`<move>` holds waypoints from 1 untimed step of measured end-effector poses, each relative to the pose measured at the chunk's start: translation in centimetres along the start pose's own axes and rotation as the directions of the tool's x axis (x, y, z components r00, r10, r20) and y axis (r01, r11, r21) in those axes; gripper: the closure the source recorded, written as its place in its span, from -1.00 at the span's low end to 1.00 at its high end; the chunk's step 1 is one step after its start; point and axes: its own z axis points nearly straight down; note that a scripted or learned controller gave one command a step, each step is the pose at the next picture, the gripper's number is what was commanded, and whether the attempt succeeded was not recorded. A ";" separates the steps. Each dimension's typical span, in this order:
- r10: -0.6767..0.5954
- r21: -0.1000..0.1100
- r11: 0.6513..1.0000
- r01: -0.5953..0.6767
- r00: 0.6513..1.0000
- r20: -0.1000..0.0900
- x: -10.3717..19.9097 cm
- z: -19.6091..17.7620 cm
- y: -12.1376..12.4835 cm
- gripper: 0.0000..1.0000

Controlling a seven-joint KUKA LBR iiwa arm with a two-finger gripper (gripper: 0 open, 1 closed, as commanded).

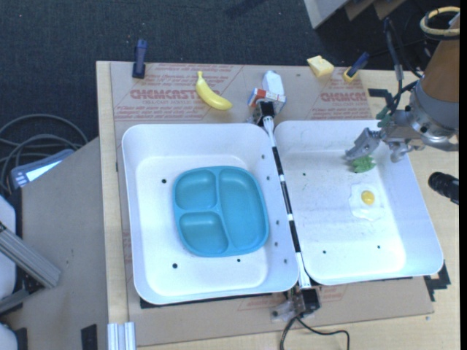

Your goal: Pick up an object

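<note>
In the right bin (321, 261) lie a small green leafy piece (363, 165) near the back and a toy fried egg (367, 200) with a yellow yolk in front of it. My gripper (375, 153) hangs over the back right of that bin, open, its two grey fingers spread. The left fingertip (354, 152) sits just above the green piece, close to touching it. Nothing shows between the fingers. The egg lies apart, a little below the gripper.
A blue divided plate (220, 211) lies in the left bin (146, 159). On the board behind the bins are a banana (211, 95), a small red-and-white carton (269, 90), a yellow wedge (319, 66) and blue clips (139, 57).
</note>
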 end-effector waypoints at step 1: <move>0.002 0.003 1.000 -0.002 1.000 0.000 -5.9 11.2 -2.1 -1.00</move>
